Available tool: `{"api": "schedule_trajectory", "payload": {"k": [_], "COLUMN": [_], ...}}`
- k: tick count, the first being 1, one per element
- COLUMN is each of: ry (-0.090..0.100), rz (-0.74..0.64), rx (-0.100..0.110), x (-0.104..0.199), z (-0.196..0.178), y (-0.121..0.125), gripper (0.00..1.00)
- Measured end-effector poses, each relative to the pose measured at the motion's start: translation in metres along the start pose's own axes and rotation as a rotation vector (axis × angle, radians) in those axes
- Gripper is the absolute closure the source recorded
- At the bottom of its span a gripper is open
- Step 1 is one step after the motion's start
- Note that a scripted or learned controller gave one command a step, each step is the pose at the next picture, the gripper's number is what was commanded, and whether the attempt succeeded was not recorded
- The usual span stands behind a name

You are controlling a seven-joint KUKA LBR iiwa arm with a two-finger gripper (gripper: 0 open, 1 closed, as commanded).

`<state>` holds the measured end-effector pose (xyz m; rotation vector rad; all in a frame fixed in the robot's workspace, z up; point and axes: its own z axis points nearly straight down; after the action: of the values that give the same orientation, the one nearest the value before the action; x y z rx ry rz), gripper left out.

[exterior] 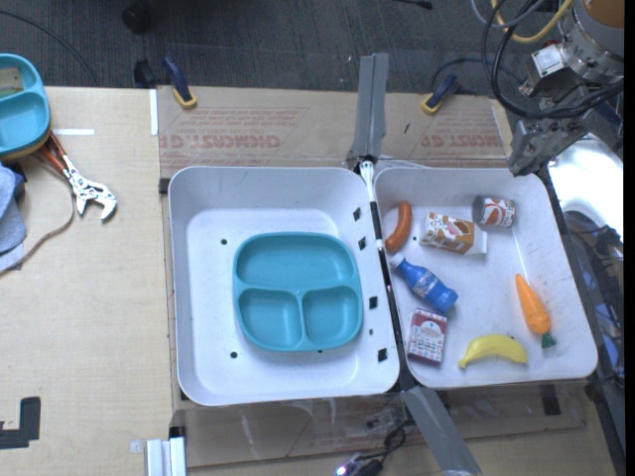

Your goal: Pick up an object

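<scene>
Tool (541, 147) up by right bin's (571, 360) far corner; can't tell if open or shut. Can (494, 212) just below, touching nothing. Might roll away w/ a bad pinch.

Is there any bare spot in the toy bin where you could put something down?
Yes: bare floor lies between the blue bottle, box, carrot and banana. It is crowded along the divider, around the sausage and red carton.
</scene>
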<state>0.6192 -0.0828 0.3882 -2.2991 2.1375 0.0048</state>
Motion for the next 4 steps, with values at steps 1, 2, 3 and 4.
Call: {"api": "schedule_trajectory", "payload": {"k": [1,2,3,4], "ry": [-0.001,-0.005,-0.01,-0.015], "rz": [-0.823,-0.817,-0.811,-0.805], "rx": [0.0,0.001,0.002,0.003], "x": [0.021,0.021,0.022,0.022], "z": [-0.037,-0.045,-0.053,-0.06], "y": [0.013,0.012,0.011,0.01], "gripper": [1.0,1.0,1.0,1.0]}}
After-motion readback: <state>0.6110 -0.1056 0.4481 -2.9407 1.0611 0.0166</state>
